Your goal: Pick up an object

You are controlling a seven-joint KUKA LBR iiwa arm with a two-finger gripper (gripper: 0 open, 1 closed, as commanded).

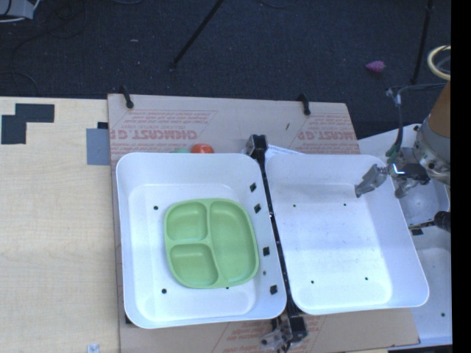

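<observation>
**Green plate lay a full bin away from the gripper**

Green and smooth, the divided plate [211,243] sat flat on the floor of the left bin [140,190], a little toward that bin's near edge and its inner wall. It looked like moulded plastic, a rounded rectangle with three shallow compartments split by raised ridges, its long axis running roughly from the far edge to the near edge of the bin, slightly tilted.

The gripper [369,181] hung over the right bin [397,285], near that bin's far right corner, with nothing seen between its fingers; whether they stood apart or together could not be told from this view. The plate therefore lay to the gripper's left and nearer the camera, across the divider where the two bins met, well apart from it.

Both bins were glossy white with low sloped walls. An orange object [202,149] peeked from behind the left bin's far rim, on the cardboard [221,123].
</observation>
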